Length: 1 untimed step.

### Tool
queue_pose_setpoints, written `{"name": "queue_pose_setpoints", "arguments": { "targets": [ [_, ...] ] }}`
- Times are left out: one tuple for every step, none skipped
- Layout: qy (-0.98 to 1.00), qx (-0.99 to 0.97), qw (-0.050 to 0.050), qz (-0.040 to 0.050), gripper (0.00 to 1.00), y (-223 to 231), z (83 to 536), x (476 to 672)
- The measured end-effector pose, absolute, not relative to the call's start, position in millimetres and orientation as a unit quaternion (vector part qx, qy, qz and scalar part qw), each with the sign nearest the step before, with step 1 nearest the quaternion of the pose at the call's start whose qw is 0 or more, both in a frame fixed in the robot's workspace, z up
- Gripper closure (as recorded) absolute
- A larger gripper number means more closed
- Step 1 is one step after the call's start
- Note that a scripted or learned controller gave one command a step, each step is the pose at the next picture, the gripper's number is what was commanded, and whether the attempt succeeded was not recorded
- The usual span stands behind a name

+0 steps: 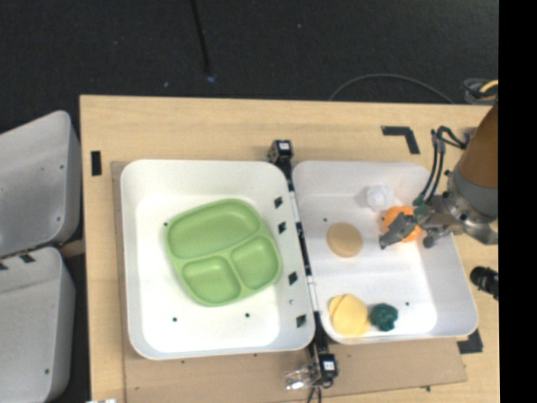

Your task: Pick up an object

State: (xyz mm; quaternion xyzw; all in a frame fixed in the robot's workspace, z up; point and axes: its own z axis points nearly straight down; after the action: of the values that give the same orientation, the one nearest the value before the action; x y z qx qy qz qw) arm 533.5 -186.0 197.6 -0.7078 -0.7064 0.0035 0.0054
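Wooden bench [210, 128], two white bins [138, 225], dark floor [252, 32]

left bin [134, 225]: divided tray [222, 250] | right bin [445, 309]: disc [344, 240] centre, two items near front

Bright, even light from above, soft focus.
The white bins [210, 326] nearly wash out; shadows are faint, the floor [252, 32] beyond the bench [210, 124] is dark, and small things look blurred.

An orange toy [397, 222] lies toward the right side of the right bin [436, 305]. A tan round disc [344, 240] sits just left of it, a white crumpled piece [378, 196] farther back, and a yellow lump [348, 315] touches a dark green ball [383, 316] at the near edge.
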Motion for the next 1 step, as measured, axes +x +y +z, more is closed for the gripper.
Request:
{"name": "queue_pose_setpoints", "arguments": {
  "targets": [
    [-0.708, -0.707, 0.001, 0.0009, 0.0, -185.6, 203.0, 536.0]
  ]
}}
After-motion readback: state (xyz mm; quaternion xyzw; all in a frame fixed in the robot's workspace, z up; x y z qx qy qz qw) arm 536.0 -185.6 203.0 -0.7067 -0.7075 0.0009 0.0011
